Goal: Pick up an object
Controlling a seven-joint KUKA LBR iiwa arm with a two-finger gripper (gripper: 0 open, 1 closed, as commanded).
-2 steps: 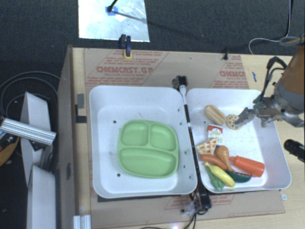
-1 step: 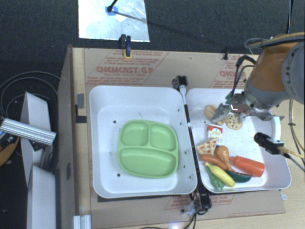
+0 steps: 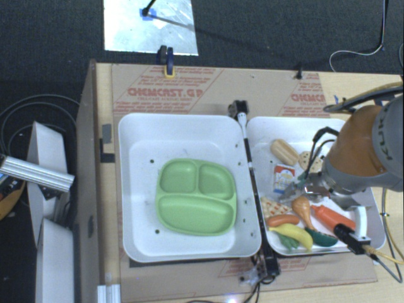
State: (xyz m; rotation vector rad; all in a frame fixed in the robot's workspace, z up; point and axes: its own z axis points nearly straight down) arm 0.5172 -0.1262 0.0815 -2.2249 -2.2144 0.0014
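The right bin [image 3: 315,126] holds several toy foods. Among them are a tan bread roll [image 3: 284,150], a small white and red carton [image 3: 283,177], a chicken drumstick [image 3: 302,208], a carrot [image 3: 329,216], an orange sausage [image 3: 282,220], a yellow banana [image 3: 294,235] and a dark green vegetable [image 3: 322,238]. My gripper [image 3: 297,190] hangs low over the middle of this bin, between the carton and the drumstick, close above the drumstick's top end. Nothing visibly rides in it. The arm [image 3: 356,153] covers the bin's right side.
The left bin [image 3: 136,169] holds a green divided plate [image 3: 196,196]. A ridge [image 3: 249,169] separates the two bins. A cracker [image 3: 272,204] and a round cookie [image 3: 305,159] also lie in the right bin. Cardboard lines the bench behind the bins.
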